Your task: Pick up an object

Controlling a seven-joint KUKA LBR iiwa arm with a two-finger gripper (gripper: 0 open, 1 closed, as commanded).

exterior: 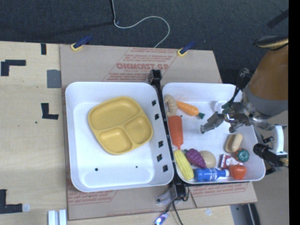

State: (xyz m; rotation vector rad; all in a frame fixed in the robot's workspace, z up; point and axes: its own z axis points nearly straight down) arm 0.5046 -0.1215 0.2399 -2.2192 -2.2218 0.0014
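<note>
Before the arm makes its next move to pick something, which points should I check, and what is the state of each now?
1. Gripper is over the right bin, where the toys lie: ok.
2. Nothing between the gripper fingers: ok, none seen.
3. Target reachable: carrot lies alone, up-left of the gripper: ok.
4. Crowding: corn, grapes and blue bottle touch along the near wall: not ok for a clean grasp.
5. Finger opening wide enough for the target: cannot tell.
6. Yellow plate in the left bin is away from the arm's path: ok.
</note>
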